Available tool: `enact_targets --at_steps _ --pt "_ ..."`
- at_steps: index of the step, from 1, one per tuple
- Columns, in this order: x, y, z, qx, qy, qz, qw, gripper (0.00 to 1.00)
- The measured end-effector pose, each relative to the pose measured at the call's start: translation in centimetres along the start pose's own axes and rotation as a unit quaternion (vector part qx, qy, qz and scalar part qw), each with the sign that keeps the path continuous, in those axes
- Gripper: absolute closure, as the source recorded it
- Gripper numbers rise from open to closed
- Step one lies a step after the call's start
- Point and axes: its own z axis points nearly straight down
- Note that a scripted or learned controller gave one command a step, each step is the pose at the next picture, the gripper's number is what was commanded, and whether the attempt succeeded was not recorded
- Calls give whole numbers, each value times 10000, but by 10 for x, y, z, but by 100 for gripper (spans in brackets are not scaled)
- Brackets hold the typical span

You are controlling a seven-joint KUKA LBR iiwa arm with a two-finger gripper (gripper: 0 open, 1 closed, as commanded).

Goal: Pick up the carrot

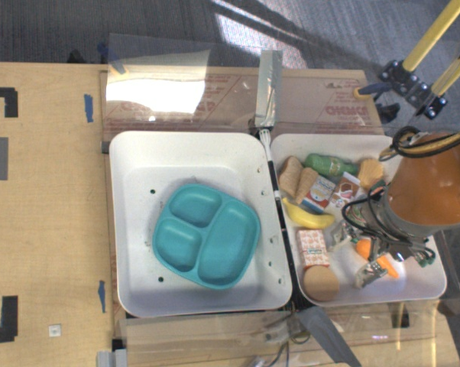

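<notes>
The carrot shows as orange bits in the right bin, toward its front right, mostly hidden under the arm's wrist. A second orange patch sits a little lower right of the first. My gripper hangs low over that spot, directly on top of the carrot, below the arm's orange band. Cables and the wrist body cover where the gripper meets the carrot, so contact cannot be judged.
A yellow banana, a pink box and a round tan item lie just left of the gripper. A green bottle and small packets line the bin's back. A teal divided plate sits in the left bin.
</notes>
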Motion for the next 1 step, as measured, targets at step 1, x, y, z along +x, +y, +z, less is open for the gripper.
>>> enact_targets --at_steps 1 --pt "-5 0 -13 26 -68 -7 10000 100"
